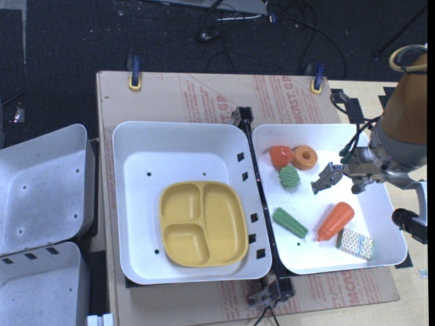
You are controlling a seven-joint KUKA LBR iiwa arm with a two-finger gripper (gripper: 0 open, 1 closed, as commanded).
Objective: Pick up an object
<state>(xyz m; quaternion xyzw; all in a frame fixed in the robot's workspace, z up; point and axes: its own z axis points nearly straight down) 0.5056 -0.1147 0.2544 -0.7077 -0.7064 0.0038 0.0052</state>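
The right bin [380, 250] holds several toy foods. An orange carrot [336, 221] lies near its middle, tilted. At the back left are a red tomato-like piece [280, 156] and an orange ring [304, 157], side by side. A green bumpy ball [289, 177] sits just in front of them. A green cucumber-like stick [290, 223] lies at the front left. A small patterned box [355, 244] rests at the front right. My gripper [341, 182] hovers over the bin just behind the carrot's top, open, with nothing between its fingers.
The left bin [136, 182] carries a yellow divided tray [202, 223]. A black divider [257, 189] runs between the two bins. Grey lids [41, 182] lie off the bench to the left. Two yellow clamps [134, 81] hold the board's far edge.
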